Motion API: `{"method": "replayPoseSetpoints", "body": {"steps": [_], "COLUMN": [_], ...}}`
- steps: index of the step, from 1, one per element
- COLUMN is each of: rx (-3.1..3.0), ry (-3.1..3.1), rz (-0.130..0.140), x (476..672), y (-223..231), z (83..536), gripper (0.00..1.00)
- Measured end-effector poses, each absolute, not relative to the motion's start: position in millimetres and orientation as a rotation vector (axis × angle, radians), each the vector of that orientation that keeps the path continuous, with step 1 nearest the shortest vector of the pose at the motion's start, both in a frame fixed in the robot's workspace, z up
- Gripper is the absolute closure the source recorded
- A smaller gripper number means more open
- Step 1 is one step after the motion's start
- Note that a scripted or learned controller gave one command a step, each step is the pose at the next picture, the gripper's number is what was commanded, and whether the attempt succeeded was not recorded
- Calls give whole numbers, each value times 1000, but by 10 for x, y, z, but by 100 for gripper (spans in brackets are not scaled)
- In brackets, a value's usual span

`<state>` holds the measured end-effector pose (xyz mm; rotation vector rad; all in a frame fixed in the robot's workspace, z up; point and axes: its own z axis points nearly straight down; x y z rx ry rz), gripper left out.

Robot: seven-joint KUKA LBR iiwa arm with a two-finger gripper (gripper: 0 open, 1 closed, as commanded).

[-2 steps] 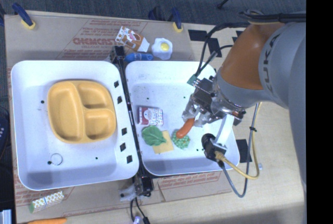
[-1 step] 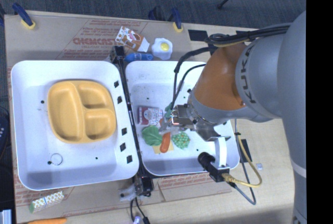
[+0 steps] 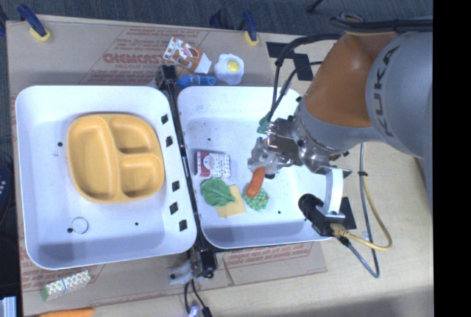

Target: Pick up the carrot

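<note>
**Claw over the carrot in the right bin**

I reach in from the right, my grey arm [image 3: 397, 95] with its orange band bent over the right bin [image 3: 221, 234]. My claw [image 3: 261, 163] sits low in that bin, just at the upper end of the carrot [image 3: 255, 182]. The carrot lies tilted, its orange body pointing up toward my fingers and its green top [image 3: 257, 199] lower down, near the bin's front. My claw meets the carrot's upper tip, but from this angle I cannot tell whether my fingers are apart, together, or clamped on it; my own wrist hardware hides them.

Just left of the carrot lie a green leaf [image 3: 216, 191] and a yellow wedge [image 3: 231, 204], touching each other. Above them rests a small red and white packet [image 3: 212, 163].

The left bin [image 3: 37, 234] holds a yellow divided tray [image 3: 116, 157]. Beyond the bins, on the cardboard [image 3: 110, 51], stand a small carton [image 3: 181, 53], a blue item [image 3: 196, 79] and a white and yellow piece [image 3: 230, 68].
</note>
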<state>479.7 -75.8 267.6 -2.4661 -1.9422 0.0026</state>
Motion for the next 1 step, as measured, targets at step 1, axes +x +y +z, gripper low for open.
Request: {"method": "replayPoseSetpoints", "body": {"steps": [1], "rx": [-2244], "ry": [-2193], "rz": [4], "x": [4762], "y": [-373], "z": [2388], "gripper": [100]}}
